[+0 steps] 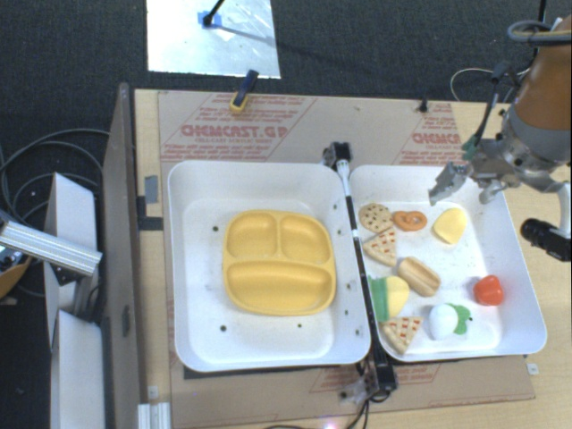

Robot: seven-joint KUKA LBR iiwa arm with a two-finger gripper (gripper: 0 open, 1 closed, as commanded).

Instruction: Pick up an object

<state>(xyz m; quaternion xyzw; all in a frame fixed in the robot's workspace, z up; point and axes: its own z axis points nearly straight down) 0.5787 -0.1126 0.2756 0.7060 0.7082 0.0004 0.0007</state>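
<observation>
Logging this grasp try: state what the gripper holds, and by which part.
Nothing is held. The gripper hangs open above the right bin.

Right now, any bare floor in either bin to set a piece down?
Left bin: a bare strip rings the yellow tray, widest on its left. Right bin: open floor between the hot dog and tomato. Crowded along the divider, cookie down to waffle.

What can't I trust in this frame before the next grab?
- Two-finger gripper, camera view: fingers too small and blurred to judge their spacing.
- Grey arm with orange band: cut off by the right edge.
- Green-and-yellow toy corn: left side partly hidden by the bins' black divider.
</observation>
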